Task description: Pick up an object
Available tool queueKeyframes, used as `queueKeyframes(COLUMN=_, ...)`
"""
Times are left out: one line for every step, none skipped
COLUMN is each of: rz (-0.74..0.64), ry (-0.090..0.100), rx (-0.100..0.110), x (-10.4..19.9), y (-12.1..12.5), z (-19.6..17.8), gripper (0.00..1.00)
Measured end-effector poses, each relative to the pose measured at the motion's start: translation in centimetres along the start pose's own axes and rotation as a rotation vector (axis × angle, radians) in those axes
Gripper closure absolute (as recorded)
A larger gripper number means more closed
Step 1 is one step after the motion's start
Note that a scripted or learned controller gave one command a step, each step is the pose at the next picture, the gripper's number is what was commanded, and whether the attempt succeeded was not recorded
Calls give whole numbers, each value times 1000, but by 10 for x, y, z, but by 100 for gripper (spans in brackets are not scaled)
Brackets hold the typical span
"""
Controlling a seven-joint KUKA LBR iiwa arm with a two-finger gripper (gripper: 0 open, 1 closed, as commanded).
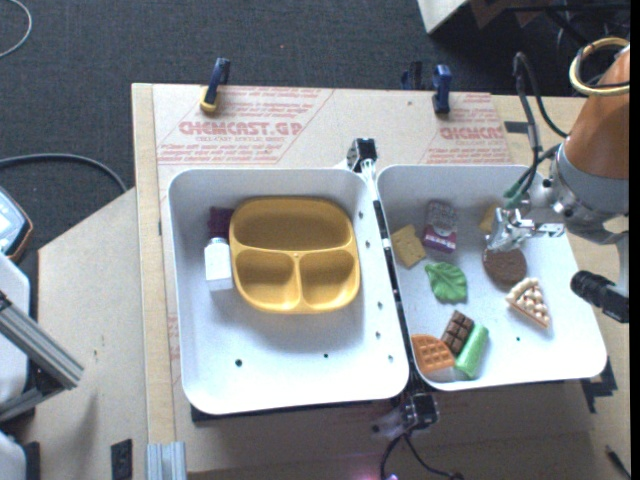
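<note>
Right bin (590, 353): hand (512, 230) near far-right wall, directly above brown round cookie (505, 266); finger state cannot be told, possibly touching it. Pie slice (529, 302) just beside. Open floor toward near-right corner.

We're seeing the KUKA arm (600, 173) as a chunky grey body with an orange band just above the wrist. Behind the claw (513, 228), black cables loop along it. The claw itself looks like bare silvery metal, small and boxy.
</note>
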State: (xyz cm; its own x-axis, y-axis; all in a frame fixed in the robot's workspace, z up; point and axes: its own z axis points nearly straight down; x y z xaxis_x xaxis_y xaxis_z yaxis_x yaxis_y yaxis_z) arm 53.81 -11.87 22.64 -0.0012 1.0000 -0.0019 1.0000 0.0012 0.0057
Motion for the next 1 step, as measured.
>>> queueKeyframes(rz=-4, ry=2, rx=1, x=51, y=25, z=-9, gripper=100)
